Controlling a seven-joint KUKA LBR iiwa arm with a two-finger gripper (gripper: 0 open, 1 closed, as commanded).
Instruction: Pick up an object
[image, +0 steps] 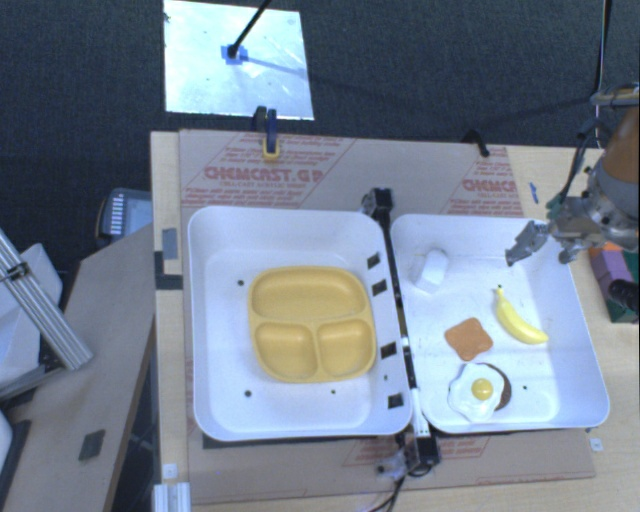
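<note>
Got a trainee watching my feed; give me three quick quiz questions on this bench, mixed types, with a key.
1. True or false: the yellow tray lies in the left bin.
2. Which item lies nearest the gripper? A) fried egg B) banana C) toast
3. Fill in: the white object lies in the ____ bin.

Key: 1 true; 2 B; 3 right.

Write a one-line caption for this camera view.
Gripper hovers above right bin holding banana, toast, fried egg; yellow tray in left bin.
</note>
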